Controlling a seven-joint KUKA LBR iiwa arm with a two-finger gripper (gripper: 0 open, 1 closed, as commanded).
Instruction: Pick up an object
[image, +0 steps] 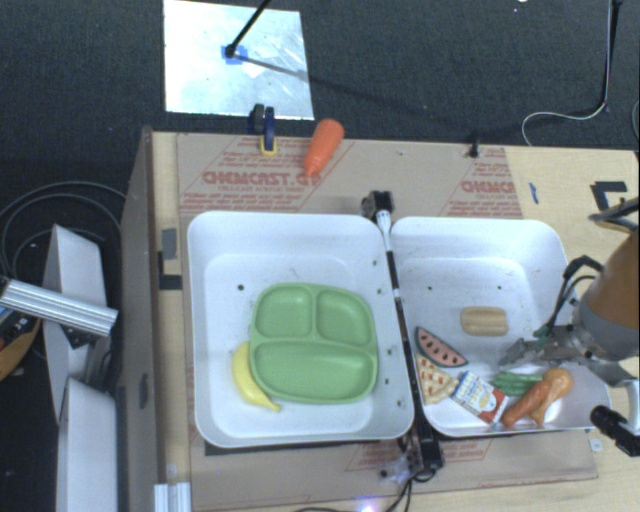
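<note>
In the camera view, two white bins stand side by side on the bench, and I take the right bin (470, 240) as the landmark. The arm (610, 310) comes in over the right edge of this bin, and its gripper (522, 351) is low inside the bin, at the right part, pointing to the left. Its thin fingers look to be close together at the tips, but how far the claw is open I cannot tell, and nothing is clearly seen between them. Just below the gripper lie a green pepper-like piece (516, 381) and an orange carrot (537, 397), the carrot tilted and near the front right corner of the bin. A small red and white packet (477, 394) lies to the left of the carrot, beside a pizza slice (435, 380). A watermelon slice (439, 348) is above the pizza slice, near the left wall. A tan bread piece (484, 321) lies in the middle of the bin, apart from the gripper. In the left bin (230, 240) there are a green divided plate (314, 342) and a banana (250, 378) touching its left edge. Behind the bins, on the cardboard, lies another orange carrot toy (322, 146).
</note>
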